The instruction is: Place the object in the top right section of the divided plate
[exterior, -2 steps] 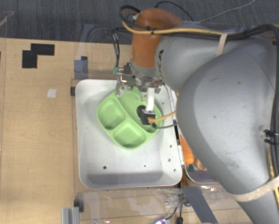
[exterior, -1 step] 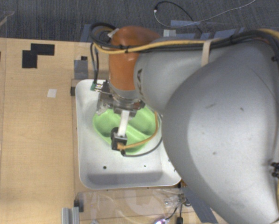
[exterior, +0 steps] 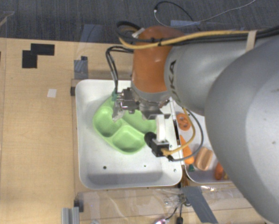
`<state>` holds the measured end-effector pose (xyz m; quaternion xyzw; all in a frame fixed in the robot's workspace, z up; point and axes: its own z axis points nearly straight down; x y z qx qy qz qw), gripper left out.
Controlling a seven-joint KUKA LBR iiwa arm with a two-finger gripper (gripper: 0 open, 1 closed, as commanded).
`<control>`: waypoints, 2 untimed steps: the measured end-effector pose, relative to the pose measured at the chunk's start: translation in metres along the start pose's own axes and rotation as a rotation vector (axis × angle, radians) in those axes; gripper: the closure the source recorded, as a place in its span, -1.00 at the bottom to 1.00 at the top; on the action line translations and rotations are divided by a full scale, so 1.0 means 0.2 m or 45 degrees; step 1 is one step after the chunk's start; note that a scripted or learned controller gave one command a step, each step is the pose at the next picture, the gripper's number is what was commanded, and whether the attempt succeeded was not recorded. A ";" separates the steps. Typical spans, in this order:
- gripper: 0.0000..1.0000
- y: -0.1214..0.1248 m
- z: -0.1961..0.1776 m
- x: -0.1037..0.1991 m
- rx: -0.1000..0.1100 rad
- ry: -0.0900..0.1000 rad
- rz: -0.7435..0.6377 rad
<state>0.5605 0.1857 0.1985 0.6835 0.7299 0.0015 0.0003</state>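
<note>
My arm over the left bin, wrist above the divided plate.

Divided plate [exterior: 118, 132]: light green, glossy, raised ribs between sections, lying flat in the left bin [exterior: 90, 169]. My gripper [exterior: 130, 107] sits over its upper part; grip state: cannot tell. Small orange and tan items [exterior: 204, 158] in the right bin.

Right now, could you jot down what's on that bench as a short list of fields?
Arm: grey, orange band, reaching in from the right
End effector: over the green divided plate, fingers hidden
Green divided plate: lying in the left white bin
Left white bin: holds the plate
Right bin: orange and tan items showing under the arm
Object held: cannot tell
</note>
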 end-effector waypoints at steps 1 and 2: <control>-1.00 0.14 0.17 0.09 -0.001 0.000 -0.349; -1.00 0.18 0.11 0.19 -0.005 0.000 -0.943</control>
